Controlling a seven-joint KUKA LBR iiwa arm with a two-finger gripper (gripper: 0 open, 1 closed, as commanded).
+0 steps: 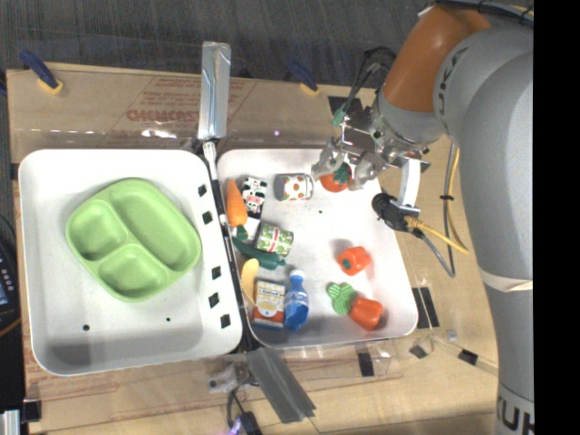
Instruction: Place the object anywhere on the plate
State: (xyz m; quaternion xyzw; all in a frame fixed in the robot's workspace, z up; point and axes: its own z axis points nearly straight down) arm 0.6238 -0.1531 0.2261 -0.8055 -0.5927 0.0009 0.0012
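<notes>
Up at about 1 o'clock in the right bin [399, 308], the gripper [343, 172] hangs over the back corner with a small red-orange round thing [334, 181] sitting right between its fingers [324, 164], so it looks clamped on that, though the bit of green on top is half hidden and I can't swear what toy it is; tomato-ish play food would be my guess. Judging by the looks, it's light hollow plastic: stiff, smooth, a bit slippery, not fragile, and round enough to squirt out if pinched off-centre. So across the widest part of the body is where I'd want the hold, not on the leafy cap. The arm comes in from 3 o'clock, orange band up high, wrist bent down and tipped toward 9 o'clock. The green divided plate [134, 237] sits in the left bin [54, 347], well apart, roughly at 8 o'clock from the gripper, with the bin walls between them, so the toy needs to clear those.
</notes>
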